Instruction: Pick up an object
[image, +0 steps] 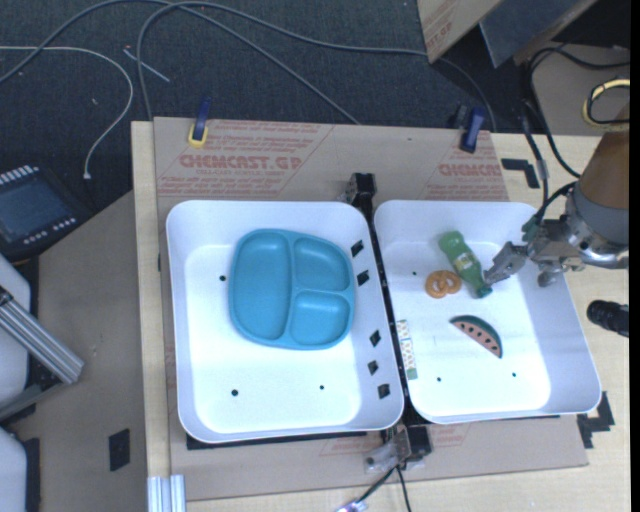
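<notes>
Pincer (500, 268) beside the green bottle (464, 262)
I cannot tell its state; closing off-centre could nudge the bottle into the pretzel (441, 285).

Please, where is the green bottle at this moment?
The green bottle lies in the right bin, in its upper part, just beside the pretzel and above the watermelon slice, with the claw close on its right.
</notes>
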